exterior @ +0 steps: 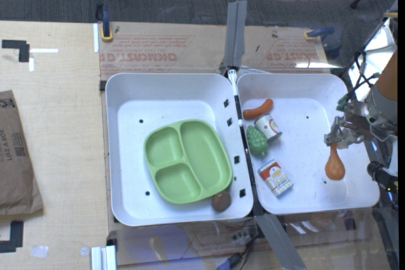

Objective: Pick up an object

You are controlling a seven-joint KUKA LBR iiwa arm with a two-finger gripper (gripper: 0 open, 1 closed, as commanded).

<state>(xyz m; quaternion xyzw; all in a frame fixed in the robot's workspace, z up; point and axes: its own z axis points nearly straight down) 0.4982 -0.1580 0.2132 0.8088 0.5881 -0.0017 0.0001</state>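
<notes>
My gripper point(336, 138) is over the right side of the right bin point(304, 88), reaching in from the right. It is shut on the thin neck of an orange gourd-shaped toy point(335, 164), whose round body hangs just below the fingers, over the bin floor. Other objects in the right bin lie to the left: a red sausage point(257, 109), a small can point(270, 126), a green bumpy toy point(257, 141) and a red-and-white carton point(275, 176).
The left bin point(126, 136) holds a green divided plate point(187, 161) and a small brown object point(221, 201) at its front right corner. A brown paper bag point(16, 155) lies on the bench at far left. Cables hang near the arm at right.
</notes>
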